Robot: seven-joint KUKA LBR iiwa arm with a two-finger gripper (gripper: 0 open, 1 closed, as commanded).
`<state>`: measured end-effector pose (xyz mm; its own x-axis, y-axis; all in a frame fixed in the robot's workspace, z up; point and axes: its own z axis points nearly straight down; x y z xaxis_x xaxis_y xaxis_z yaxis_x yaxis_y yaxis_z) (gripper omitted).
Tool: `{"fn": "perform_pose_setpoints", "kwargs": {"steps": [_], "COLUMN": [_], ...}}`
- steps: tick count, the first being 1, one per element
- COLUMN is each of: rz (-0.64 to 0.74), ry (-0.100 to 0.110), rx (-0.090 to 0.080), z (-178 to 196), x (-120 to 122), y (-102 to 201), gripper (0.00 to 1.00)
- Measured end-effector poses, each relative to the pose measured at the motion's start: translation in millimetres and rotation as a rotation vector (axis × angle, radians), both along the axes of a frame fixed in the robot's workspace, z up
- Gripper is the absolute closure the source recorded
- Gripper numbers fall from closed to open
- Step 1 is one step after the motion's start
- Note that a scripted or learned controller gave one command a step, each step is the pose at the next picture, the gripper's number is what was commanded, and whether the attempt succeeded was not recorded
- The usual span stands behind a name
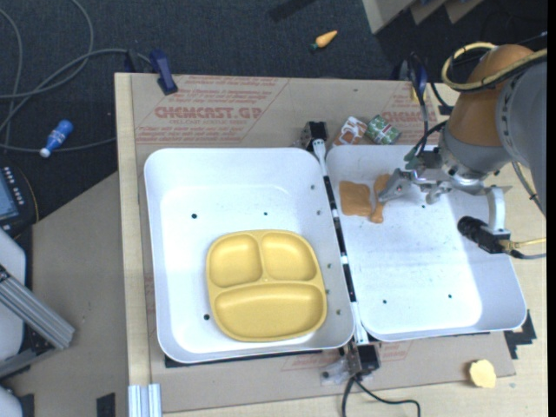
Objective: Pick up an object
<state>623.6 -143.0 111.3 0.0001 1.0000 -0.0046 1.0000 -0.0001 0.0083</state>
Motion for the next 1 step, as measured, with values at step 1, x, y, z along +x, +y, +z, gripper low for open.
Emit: {"fn": "perform_pose_setpoints", "kwargs": {"steps": [1], "rz": [0.003], "ry": [0.005], "rx": [0.004], "z": [-28.1], "x": [26.3], "y": [15.3], "gripper": [0.00]}}
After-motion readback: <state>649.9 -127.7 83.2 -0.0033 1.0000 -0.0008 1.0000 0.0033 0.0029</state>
